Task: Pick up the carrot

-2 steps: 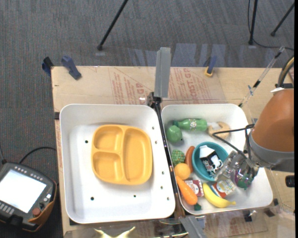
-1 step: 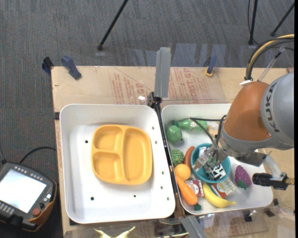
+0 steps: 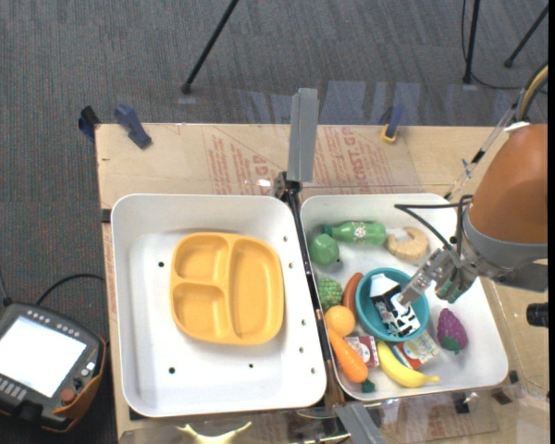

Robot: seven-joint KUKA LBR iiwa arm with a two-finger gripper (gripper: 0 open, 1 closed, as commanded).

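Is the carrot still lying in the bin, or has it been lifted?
Lying in the bin. The carrot rests on the floor of the right bin near its front-left corner, while the gripper is over the teal bowl.

Red printed lettering runs across the cardboard sheet (image 3: 222,160) lying on the desk behind the two bins, but it sits upside down and too faint to read. Nothing else carries legible text.
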